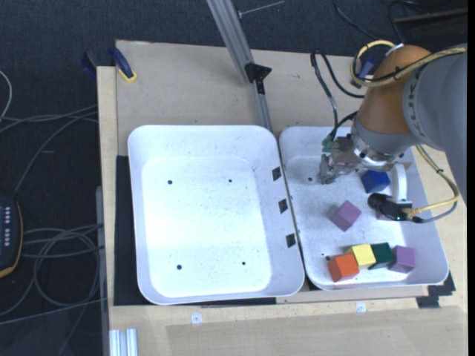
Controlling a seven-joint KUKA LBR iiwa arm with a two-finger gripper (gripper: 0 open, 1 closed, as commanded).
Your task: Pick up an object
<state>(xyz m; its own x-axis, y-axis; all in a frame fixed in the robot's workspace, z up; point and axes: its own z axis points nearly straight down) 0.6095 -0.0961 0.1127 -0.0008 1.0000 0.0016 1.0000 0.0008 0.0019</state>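
Observation:
My gripper (pixel 327 170) hangs low over the back part of the right bin (pixel 312 265), its dark fingers pointing down at the bin floor. A blue block (pixel 375 180) lies just to its right, partly hidden under the wrist. A purple cube (pixel 345 215) sits in the middle of the bin, in front of the gripper and apart from it. Along the front edge stand an orange block (pixel 343 266), a yellow block (pixel 364 255), a green block (pixel 382 254) and a second purple block (pixel 404 257).
The left bin (pixel 148 147) lies beside the right one, joined by small black clips (pixel 283 205). A slanted metal pole (pixel 234 32) rises behind the bins. A cable (pixel 434 207) loops from the wrist over the right bin's side.

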